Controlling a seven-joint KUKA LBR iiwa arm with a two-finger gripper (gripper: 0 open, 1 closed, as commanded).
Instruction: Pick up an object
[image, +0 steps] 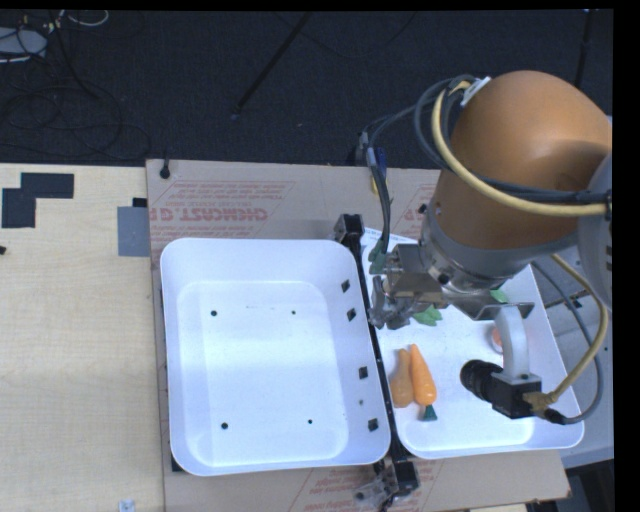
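Carrots (412, 376) lie in right bin (480, 440); hand (395, 300) behind them.

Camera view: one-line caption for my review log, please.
Arm's gripper low over right bin near carrot; left bin alongside.

Arm (520, 170): big rounded orange-brown dome over grey collar. Yellow cable (470, 160) and dark grey hoses loop around dome; thinner yellow-and-black cable trails down right side. Blue-tipped connector (376, 160) on black lead near top. Gripper (392, 300): grey metal block, dark hardware. Black cylindrical fitting (498, 386) on white bracket below.
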